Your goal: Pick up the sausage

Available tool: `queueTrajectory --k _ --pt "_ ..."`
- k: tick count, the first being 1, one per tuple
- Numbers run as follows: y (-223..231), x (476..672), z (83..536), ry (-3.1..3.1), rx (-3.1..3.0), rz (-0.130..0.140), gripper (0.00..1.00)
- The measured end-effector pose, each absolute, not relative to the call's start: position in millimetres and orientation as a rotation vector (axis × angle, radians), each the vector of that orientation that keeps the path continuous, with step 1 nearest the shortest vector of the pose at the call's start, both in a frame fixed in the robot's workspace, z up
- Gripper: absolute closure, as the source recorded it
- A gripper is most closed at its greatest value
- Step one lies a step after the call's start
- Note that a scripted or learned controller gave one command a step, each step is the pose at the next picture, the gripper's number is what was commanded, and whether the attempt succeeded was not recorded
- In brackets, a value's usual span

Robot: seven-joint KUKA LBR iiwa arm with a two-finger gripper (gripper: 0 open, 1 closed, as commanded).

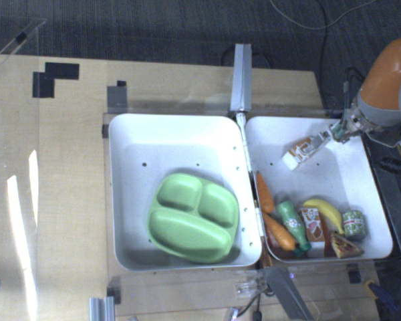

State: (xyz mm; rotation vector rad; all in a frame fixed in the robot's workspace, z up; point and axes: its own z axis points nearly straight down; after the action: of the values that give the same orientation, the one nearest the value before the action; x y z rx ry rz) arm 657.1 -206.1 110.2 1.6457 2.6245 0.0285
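We see the sausage point(260, 192) well forward-left of our hand point(301, 152) — long axis along the divider; grip state unclear.

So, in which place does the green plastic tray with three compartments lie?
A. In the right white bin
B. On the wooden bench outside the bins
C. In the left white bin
C: the green plastic tray with three compartments lies on the floor of the left white bin.

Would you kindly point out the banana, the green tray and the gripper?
banana point(325, 212): camera view, middle of its curve.
green tray point(194, 216): camera view, central divider.
gripper point(306, 150): camera view, midway between its fingertips.
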Motion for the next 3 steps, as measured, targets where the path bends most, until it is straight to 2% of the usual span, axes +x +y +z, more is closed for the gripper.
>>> queueTrajectory --k 1,2,3 --pt "-196.3 661.0 158.3 2.834 1.327 0.005 0.00" --pt "-205.4 649.8 153.4 2.663 1.651 0.005 0.00" --pt "-168.1 611.0 107.0 2.507 1.884 0.005 0.00"
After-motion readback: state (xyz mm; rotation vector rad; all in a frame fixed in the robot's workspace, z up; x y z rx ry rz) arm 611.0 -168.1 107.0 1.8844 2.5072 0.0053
